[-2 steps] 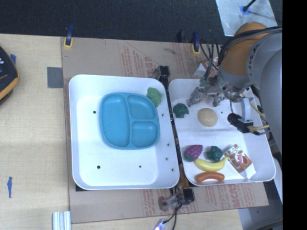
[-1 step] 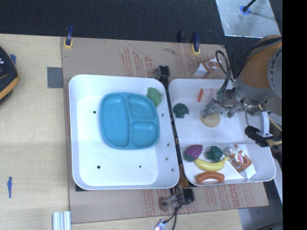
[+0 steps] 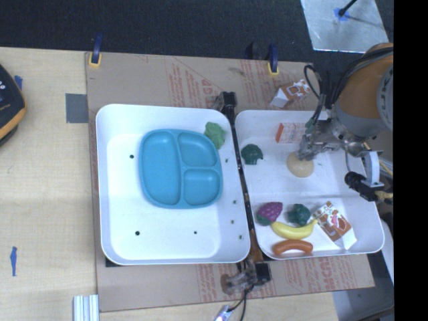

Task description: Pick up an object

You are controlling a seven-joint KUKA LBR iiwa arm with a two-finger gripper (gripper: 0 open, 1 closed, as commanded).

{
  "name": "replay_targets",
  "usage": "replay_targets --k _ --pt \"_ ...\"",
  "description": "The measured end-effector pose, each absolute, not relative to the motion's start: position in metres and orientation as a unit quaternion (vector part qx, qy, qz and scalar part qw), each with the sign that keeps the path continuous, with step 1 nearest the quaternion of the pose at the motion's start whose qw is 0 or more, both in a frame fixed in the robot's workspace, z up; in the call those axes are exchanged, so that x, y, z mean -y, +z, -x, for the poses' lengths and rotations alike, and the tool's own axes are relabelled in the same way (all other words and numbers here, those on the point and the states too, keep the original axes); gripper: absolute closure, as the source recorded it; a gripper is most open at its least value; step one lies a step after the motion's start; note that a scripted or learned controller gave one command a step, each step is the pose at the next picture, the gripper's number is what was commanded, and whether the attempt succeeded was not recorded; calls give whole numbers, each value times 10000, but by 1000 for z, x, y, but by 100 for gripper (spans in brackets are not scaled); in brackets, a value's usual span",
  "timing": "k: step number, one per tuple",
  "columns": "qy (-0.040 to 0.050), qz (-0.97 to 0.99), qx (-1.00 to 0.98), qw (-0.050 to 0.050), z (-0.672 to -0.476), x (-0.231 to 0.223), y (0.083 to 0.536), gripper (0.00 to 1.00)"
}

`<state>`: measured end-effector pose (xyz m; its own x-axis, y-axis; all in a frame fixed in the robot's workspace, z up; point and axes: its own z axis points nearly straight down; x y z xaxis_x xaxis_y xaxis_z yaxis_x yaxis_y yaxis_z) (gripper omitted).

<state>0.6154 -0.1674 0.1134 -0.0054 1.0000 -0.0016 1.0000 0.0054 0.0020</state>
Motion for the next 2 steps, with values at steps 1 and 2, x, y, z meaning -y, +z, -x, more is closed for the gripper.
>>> replay_targets --k 1,2 --pt "0 -7051 -7091 12 -615 167 113 0" --pt "-4 -7046 -7096 12 -616 168 124 100"
